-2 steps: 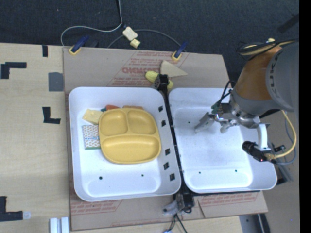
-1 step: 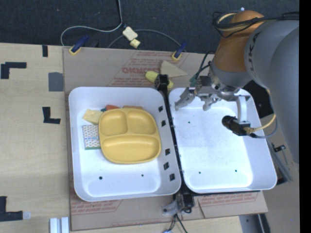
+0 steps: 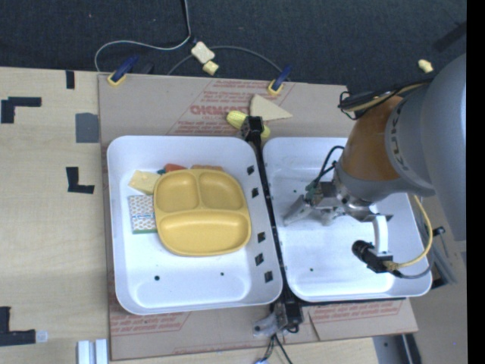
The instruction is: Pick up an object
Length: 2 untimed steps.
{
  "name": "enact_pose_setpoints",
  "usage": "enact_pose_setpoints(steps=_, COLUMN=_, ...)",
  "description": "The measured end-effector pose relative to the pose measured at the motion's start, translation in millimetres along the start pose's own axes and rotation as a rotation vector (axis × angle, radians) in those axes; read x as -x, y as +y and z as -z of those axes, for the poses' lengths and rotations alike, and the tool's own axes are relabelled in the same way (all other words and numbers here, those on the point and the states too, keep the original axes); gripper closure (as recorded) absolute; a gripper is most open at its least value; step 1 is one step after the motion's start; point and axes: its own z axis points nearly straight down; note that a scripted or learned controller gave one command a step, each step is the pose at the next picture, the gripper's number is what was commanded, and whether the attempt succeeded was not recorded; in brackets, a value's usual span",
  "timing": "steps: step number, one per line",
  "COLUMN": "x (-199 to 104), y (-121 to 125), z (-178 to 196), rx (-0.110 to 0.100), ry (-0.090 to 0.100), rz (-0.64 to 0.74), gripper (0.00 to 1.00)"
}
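Note:
A yellow divided plate [image 3: 201, 211] lies in the left bin [image 3: 121, 271]. Beside its left edge sit a pale yellow wedge [image 3: 142, 180] and a small patterned block [image 3: 141, 213]. A red and orange sliver [image 3: 176, 167] peeks out behind the plate's far rim. My gripper [image 3: 305, 205] is low over the left part of the right bin [image 3: 333, 283], pointing toward the divider, apart from the plate. Nothing shows in its grasp. The arm's grey body and orange band cover much of that bin's right side.
A black divider strip [image 3: 261, 203] runs between the two bins. A yellow clip and a tan wedge [image 3: 267, 108] lie on the cardboard behind the bins. Cables loop across the dark mat at the back, and one hangs off the arm near the right bin's front.

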Motion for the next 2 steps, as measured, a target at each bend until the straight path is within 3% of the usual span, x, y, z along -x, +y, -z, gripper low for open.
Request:
enact_pose_setpoints(steps=1, x=-3, y=73, z=-6, rx=0.017, ry=-0.001, rz=0.008, gripper=0.0)
enact_pose_setpoints(steps=2, x=8, y=116, z=-5, rx=0.018, ry=-0.001, rz=0.009, gripper=0.0)
